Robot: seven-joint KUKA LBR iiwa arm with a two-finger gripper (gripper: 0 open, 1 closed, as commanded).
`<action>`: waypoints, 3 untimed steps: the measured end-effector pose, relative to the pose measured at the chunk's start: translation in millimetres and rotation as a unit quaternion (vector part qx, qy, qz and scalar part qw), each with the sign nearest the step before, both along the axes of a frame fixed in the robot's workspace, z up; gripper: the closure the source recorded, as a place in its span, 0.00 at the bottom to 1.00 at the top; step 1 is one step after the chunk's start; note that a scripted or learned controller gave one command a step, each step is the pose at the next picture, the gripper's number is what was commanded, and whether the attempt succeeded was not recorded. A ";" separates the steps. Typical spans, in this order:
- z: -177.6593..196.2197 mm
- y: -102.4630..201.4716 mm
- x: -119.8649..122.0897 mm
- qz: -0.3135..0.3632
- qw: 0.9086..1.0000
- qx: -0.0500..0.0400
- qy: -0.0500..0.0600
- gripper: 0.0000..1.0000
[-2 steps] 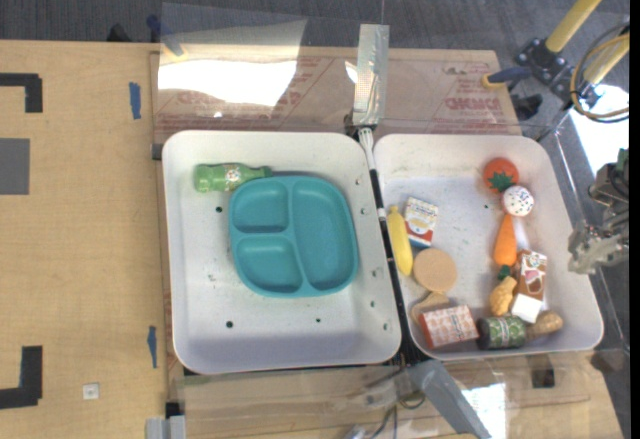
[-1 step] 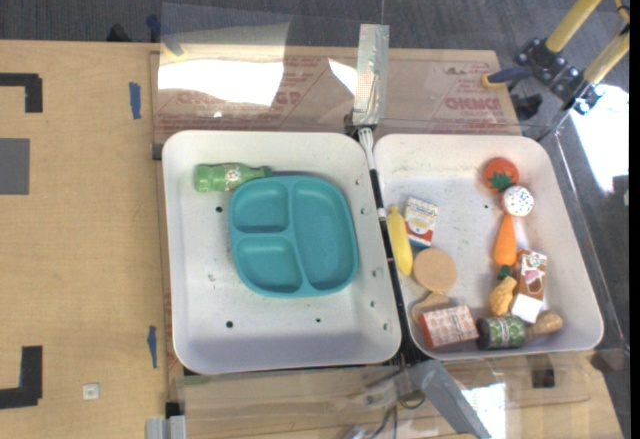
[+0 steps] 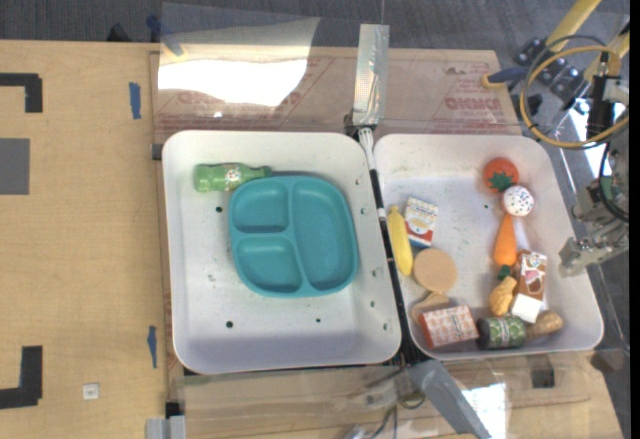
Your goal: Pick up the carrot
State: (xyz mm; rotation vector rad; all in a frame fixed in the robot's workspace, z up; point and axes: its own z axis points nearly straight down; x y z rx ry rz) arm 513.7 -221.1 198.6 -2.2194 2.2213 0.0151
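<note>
Camera view. Nearest the lens, a row of items lies along the near wall of the right bin (image 3: 577, 227), below the carrot (image 3: 505, 242): a flat red box (image 3: 447, 325), a dark bottle with a green label (image 3: 505, 332) lying on its side, and a rounded brown piece (image 3: 547, 323). The right bin is shallow white plastic with rounded corners.

The carrot is a smooth orange cone lying in the right half of this bin, roughly along the far-to-near line. Its far end touches a white speckled ball (image 3: 518, 200). A glossy red-orange tomato (image 3: 500, 173) sits just beyond that ball. Its near end meets a cluster: a small printed box (image 3: 531, 277), a yellow-orange lump (image 3: 503, 295) and a white cube (image 3: 525, 307).

Left of the carrot there is a strip of bare bin floor. Past this strip lie a tan disc (image 3: 435, 270), a white carton (image 3: 421, 220) and a yellow elongated piece (image 3: 400, 240). Right of the carrot a narrower strip of floor runs to the bin wall.

The gripper (image 3: 590, 252), grey metal, sits right of the carrot at the bin's right rim, apart from the carrot. Its state, apart or together, cannot be told.

Well left of the carrot, the left bin (image 3: 190, 307) holds a teal three-compartment plate (image 3: 294, 234) and a green bottle (image 3: 230, 176).
</note>
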 end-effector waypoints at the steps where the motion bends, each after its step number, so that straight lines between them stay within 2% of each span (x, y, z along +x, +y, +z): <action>1: 118.7 -1.9 -10.4 0.155 0.988 -0.004 -0.008 1.00; 2: 127.2 -0.6 -9.0 0.153 0.988 -0.002 -0.009 1.00; 3: -44.7 9.1 -35.5 0.156 0.988 0.002 0.000 1.00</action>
